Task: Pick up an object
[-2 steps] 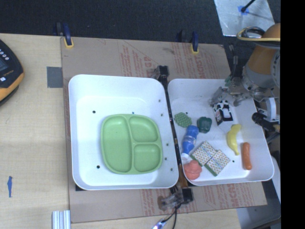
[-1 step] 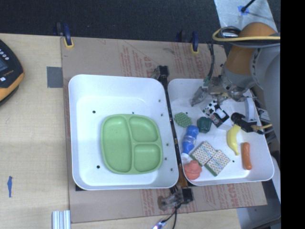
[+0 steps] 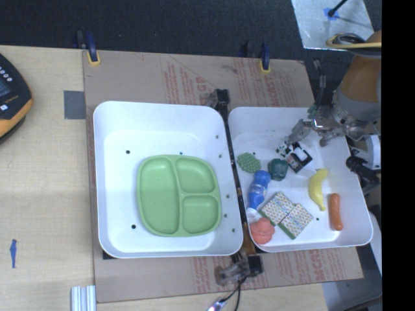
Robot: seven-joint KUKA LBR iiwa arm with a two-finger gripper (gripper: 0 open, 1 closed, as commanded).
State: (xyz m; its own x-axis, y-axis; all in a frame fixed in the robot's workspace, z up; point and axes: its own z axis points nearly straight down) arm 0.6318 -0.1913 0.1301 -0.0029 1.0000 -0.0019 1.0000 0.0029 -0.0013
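Centre gripper (image 3: pixel 299 137), grip state unreadable from here, over black-and-white piece (image 3: pixel 297 157) in the right bin (image 3: pixel 259 127), apparently just below it, clear of teal lump (image 3: pixel 278 168), then descend straight.

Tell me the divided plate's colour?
Pale green plate, clearest in the camera view.

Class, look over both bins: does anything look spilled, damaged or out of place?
Nothing stands out. The green plate lies flat in the left bin; the toys, such as the banana and the bottle, lie loose in the right bin.
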